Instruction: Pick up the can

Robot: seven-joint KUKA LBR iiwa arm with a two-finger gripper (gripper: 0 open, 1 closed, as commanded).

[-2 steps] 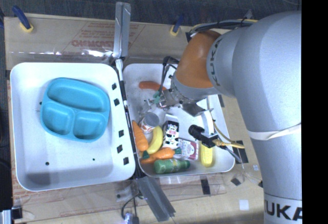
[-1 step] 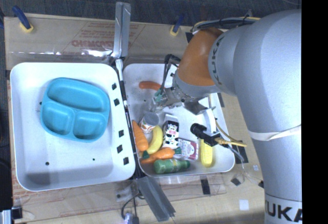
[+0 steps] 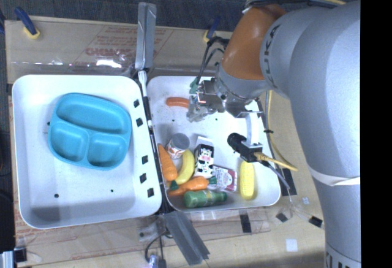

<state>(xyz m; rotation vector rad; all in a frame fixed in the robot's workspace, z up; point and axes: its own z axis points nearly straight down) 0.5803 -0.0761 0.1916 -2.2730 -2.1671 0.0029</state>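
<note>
Gripper (image 3: 197, 108) state I cannot tell; I hover above the bin (image 3: 160, 92), the can (image 3: 179, 143) just below-left of me.

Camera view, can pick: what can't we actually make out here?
- Gripper: small and cluttered under the wrist; finger state unreadable, nothing visibly between them.
- Can: seen from above, label too small to read; the banana and carrot crowd it, contact unclear.
- Right bin: far right part hidden by the arm.
- Green bottle: its top is overlapped by a second carrot.
</note>
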